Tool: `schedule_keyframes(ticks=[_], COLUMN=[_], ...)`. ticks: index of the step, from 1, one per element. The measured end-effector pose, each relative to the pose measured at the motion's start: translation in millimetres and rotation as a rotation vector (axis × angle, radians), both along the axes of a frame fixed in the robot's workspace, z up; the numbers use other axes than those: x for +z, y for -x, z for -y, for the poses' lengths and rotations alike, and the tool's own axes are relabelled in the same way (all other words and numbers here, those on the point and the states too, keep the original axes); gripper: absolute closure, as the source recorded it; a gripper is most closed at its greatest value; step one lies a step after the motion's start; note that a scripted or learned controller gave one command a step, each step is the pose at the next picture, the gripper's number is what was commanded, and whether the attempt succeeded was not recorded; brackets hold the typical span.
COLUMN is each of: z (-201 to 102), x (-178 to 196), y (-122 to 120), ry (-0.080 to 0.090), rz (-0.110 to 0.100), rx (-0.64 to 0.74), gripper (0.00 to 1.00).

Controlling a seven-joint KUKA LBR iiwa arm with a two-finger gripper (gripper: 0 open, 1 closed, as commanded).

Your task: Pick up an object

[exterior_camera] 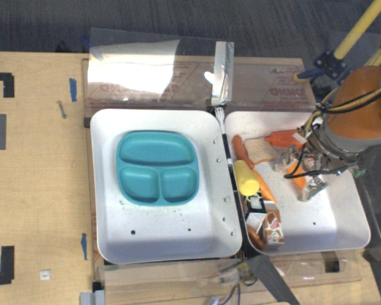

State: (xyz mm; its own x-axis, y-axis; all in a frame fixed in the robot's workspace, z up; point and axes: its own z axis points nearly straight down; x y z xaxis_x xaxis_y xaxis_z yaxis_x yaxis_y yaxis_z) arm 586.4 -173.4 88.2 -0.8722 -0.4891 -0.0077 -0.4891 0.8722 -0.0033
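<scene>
My two-finger gripper (303, 170) hangs low in the right white bin (343, 224), its metal fingers apart, straddling a small orange piece (300, 180) without visibly clamping it. Nothing is lifted yet, I judge; closing and raising remain. Beside me lie an orange-red slab (280, 138), a tan bread slice (259, 150), and a yellow corn-like toy (246, 178). The teal divided plate (157, 166) sits in the left white bin (114, 234).

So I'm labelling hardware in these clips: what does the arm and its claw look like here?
The grey metal arm with its broad orange band enters from the right. Dark cables with a yellow one loop across the band. Below it sits a grey cylindrical wrist, then the small silver metal claw, with thin dark and orange wires around it. No lettering or markings are legible.
</scene>
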Motion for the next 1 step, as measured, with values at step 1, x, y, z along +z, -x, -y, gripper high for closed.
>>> schedule_keyframes(ticks=[1], z=[-1.5], x=[13.9], y=[-4.6], ry=[0.001], rz=[0.014], rx=[0.002], gripper=[1.00])
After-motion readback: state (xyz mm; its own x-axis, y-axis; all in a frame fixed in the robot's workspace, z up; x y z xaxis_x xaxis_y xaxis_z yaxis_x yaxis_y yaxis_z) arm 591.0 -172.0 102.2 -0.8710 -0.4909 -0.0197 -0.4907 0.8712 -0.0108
